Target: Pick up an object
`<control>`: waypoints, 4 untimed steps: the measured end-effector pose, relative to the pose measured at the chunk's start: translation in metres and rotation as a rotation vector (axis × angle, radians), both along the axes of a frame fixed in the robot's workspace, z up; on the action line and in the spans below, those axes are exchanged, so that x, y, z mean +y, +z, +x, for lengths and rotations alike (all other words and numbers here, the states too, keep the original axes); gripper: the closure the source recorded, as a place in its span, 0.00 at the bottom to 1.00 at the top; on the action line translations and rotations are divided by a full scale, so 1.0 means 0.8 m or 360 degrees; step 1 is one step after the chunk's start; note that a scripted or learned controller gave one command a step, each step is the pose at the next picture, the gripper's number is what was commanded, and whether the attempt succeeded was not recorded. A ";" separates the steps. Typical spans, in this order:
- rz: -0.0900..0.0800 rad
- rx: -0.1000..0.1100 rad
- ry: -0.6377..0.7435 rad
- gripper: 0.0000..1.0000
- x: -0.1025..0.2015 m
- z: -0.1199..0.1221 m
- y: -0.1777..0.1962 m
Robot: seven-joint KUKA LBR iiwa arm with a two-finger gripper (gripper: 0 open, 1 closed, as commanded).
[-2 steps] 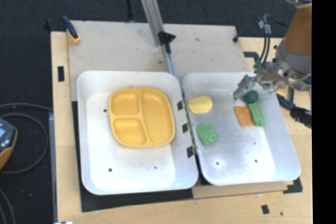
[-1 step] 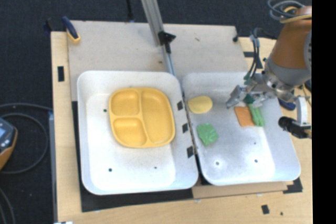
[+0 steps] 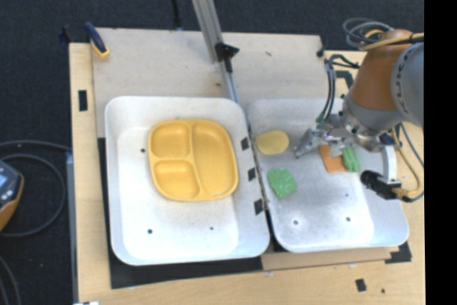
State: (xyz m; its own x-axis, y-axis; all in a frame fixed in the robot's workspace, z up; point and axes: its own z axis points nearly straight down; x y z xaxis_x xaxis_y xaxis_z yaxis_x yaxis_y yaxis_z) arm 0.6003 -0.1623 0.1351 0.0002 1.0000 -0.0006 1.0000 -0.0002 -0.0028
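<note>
Yellow and round, a small flat object [image 3: 272, 142] lies in the right bin [image 3: 314, 228] near its left wall, and a crumpled green object [image 3: 281, 183] sits just below it toward the bin's middle. Either could serve as the thing to pick up, as could the orange piece [image 3: 332, 159] and the green strip [image 3: 350, 158] lying side by side further right, under the arm's wrist. The gripper [image 3: 307, 144] hangs low over the bin between the yellow disc and the orange piece, pointing left; whether it is spread or closed cannot be told from this slanted view, and nothing is seen caught in it. Judging by its position, the yellow disc is the nearest target. To do the step well, the arm should centre itself over the disc before descending, keep clear of the bin wall beside it, and close around the disc's edges rather than pressing on its flat top, since a thin piece may slide away. The left bin [image 3: 128, 232] holds a yellow divided plate [image 3: 193, 158], well apart from the action.
</note>
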 end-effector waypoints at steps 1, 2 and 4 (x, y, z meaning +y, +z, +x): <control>0.0000 -0.0003 -0.0002 0.00 -0.001 0.000 -0.045; -0.0003 -0.0014 -0.0007 1.00 -0.003 0.002 -0.028; -0.0002 -0.0016 0.0005 1.00 0.009 -0.012 0.118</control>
